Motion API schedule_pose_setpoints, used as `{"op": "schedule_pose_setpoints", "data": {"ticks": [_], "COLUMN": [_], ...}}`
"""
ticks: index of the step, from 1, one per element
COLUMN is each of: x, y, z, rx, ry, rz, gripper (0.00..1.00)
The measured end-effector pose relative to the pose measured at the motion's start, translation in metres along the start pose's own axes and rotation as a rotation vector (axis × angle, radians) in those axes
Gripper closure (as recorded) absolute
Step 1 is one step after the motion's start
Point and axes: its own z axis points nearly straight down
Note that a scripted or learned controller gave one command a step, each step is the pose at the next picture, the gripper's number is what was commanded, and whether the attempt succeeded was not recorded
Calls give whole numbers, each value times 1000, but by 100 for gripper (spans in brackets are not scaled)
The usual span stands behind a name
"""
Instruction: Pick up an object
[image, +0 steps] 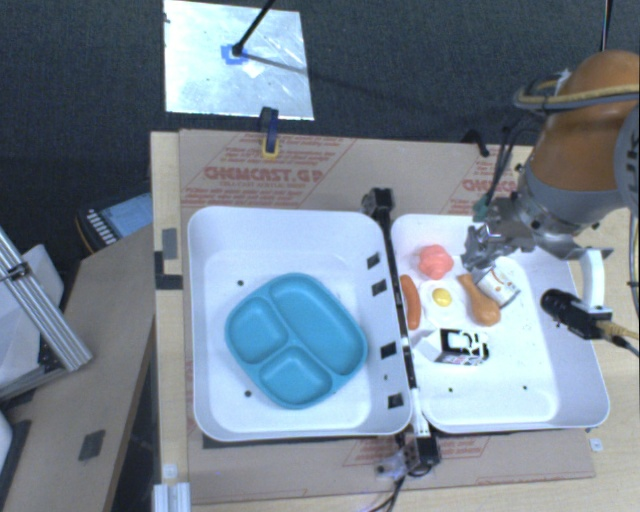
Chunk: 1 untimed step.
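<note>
Over the right bin (575, 400) hung the gripper (483, 252), low at the bin's upper part, just beside a pink lump (435, 261) & right above the top end of a toy drumstick (482, 297). Couldn't tell if its fingers were apart or together, nor whether they touched anything. Other items in same bin: sausage (411, 301) along left wall, fried egg (440, 297) btwn sausage & drumstick, black-and-white piece (463, 345) nearer the front. Left bin (215, 300) held a blue divided tray (294, 339), approx centred.
</note>
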Motion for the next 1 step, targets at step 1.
{"op": "schedule_pose_setpoints", "data": {"ticks": [1], "x": [44], "y": [16], "z": [10], "rx": [-1], "ry": [-1], "rz": [1], "gripper": [100]}}
